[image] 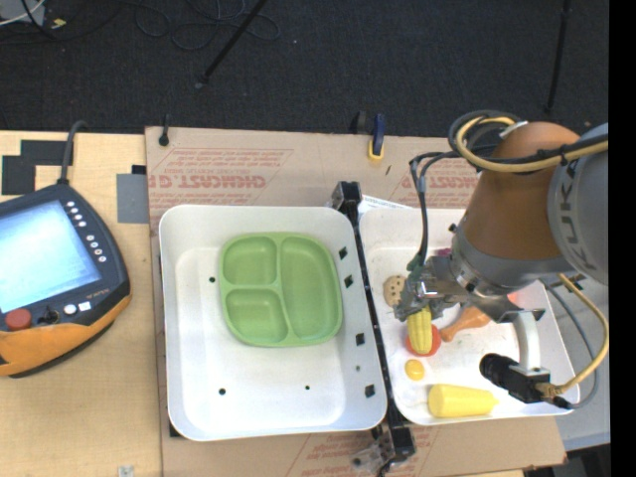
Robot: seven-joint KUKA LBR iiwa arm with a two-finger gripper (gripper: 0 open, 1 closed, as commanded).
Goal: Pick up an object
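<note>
The right bin (397, 237) holds several toy foods. A yellow corn cob (419, 329) lies near its middle with a red piece (434, 343) against its right side. My gripper (421, 299) hangs directly over the cob's upper end, touching or nearly touching it. An orange carrot-like piece (468, 320) pokes out to the right, under the wrist. A beige cookie (396, 288) sits just left of the gripper. A small yellow ball (413, 370) and a yellow cylinder (460, 400) lie toward the front edge.
The left bin (189, 366) carries a green divided plate (279, 289). A black divider with clips (363, 306) runs between the bins. A teach pendant (55, 266) rests on the bench at far left. The arm's bulky wrist (517, 207) covers the right bin's back right.
</note>
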